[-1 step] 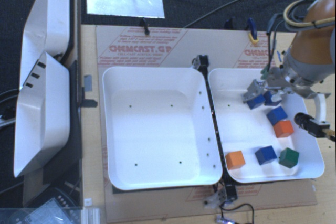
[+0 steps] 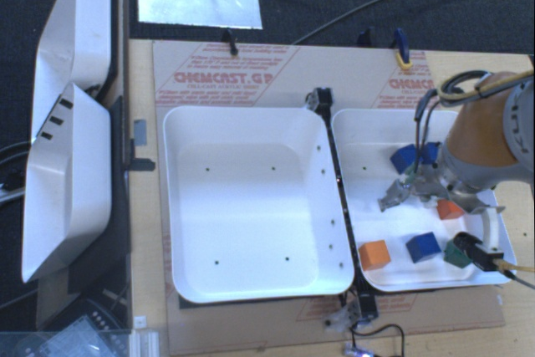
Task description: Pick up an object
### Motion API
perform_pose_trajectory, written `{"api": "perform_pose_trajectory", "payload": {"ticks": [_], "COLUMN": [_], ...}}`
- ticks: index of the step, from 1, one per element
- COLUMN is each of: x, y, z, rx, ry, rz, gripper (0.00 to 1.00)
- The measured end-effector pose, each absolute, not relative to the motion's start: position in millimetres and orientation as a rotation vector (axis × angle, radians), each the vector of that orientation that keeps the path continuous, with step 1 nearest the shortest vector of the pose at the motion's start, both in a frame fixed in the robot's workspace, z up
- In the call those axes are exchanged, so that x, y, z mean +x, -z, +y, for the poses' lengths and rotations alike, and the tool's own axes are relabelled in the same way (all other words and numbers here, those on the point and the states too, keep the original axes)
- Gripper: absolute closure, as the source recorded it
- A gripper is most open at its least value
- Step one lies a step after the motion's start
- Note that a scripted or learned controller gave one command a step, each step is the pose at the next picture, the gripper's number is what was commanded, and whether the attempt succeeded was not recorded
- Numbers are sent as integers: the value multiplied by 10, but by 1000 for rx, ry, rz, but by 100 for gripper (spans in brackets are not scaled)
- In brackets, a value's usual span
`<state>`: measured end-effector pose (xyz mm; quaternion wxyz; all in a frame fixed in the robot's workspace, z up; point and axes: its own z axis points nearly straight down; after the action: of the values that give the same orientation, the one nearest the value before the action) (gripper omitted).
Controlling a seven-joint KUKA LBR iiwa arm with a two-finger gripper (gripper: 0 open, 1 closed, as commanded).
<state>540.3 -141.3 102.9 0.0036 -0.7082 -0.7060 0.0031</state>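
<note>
My gripper (image 2: 398, 194) hangs low over the middle of the right bin (image 2: 361, 138), below the arm's orange band. A blue block (image 2: 405, 157) lies just behind it and a small red-orange block (image 2: 450, 210) just to its right, partly under the wrist. Toward the front of the same bin sit an orange cube (image 2: 374, 253), a second blue block (image 2: 423, 247) and a dark green block (image 2: 457, 254). Nothing is visibly held by the gripper.
The left bin (image 2: 180, 205) stands beside the right one, the two split by a dark divider (image 2: 334, 180). Cables loop over the arm at the right. Blue and yellow clamps (image 2: 402, 48) grip the board's back edge. White trays lean at the far left.
</note>
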Motion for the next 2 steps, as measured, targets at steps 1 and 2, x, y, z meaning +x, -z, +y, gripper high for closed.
{"api": "perform_pose_trajectory", "payload": {"ticks": [1,2], "x": [6035,6349], "y": [-895,-870], "z": [-1921,-1311], "rx": [-2215,-2215], "ry": [5,3], "rz": [-2227,-2228], "gripper": [0,0]}}
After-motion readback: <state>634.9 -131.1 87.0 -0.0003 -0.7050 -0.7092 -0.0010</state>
